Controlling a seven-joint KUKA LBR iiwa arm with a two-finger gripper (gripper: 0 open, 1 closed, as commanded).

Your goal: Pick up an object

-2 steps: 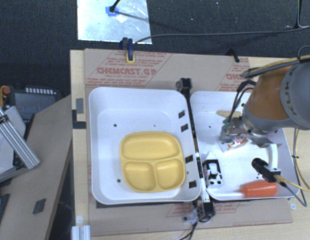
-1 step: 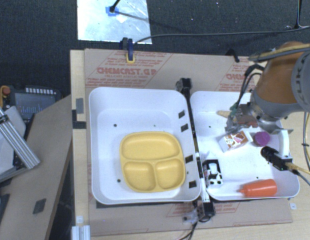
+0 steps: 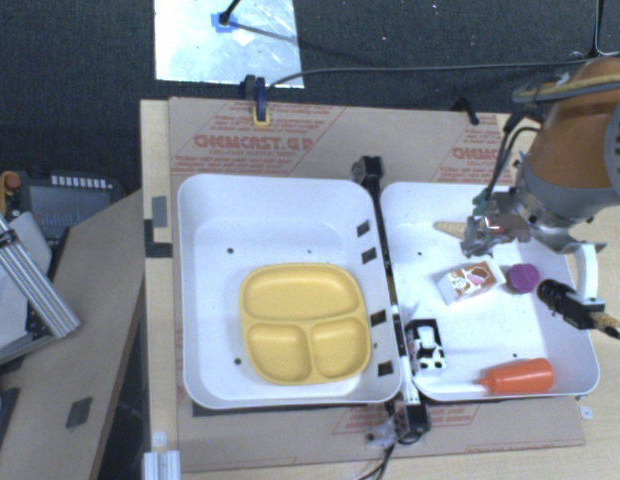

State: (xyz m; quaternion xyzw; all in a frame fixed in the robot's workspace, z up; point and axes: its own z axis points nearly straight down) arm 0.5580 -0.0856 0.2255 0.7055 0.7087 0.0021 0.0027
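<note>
Orange carrot-shaped toy (image 3: 517,375) lies in right bin (image 3: 590,378), well below the claw (image 3: 487,230), whose state can't be told. Small card packet (image 3: 470,281) sits just under claw: likely light, flat, slippery; pinch across its short edges.

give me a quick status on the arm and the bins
Gripper low over right bin, nothing seen held. Small card just below it, purple piece and orange carrot nearby. Yellow divided plate in left bin.
</note>
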